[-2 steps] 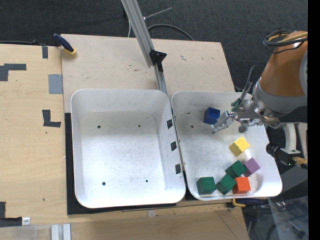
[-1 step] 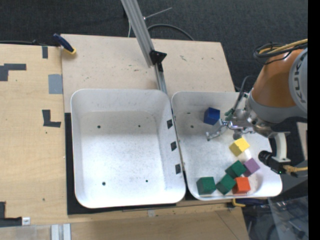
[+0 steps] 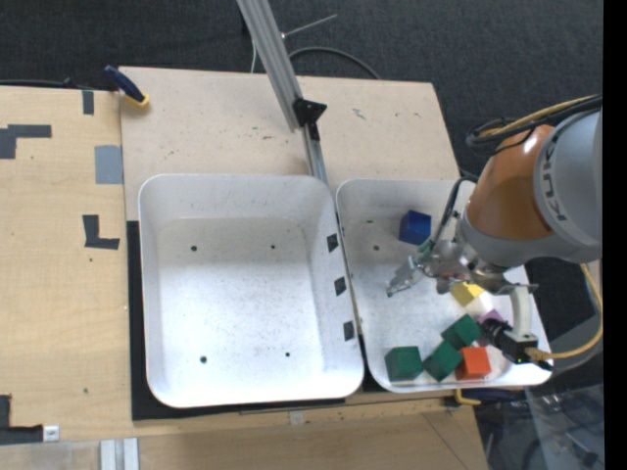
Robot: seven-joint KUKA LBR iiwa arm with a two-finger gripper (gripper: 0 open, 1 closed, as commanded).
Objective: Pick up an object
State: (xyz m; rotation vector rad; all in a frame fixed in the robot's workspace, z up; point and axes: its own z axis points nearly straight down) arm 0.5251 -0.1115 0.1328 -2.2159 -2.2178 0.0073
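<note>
Slanted overhead view of both bins (image 3: pixel 240 189)

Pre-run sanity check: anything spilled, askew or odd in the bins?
Nothing spilled or damaged. All blocks sit inside the right bin: a blue block alone near the back, the green blocks, orange block and others bunched in the front right corner. The end effector hangs over bare floor between them.
</note>
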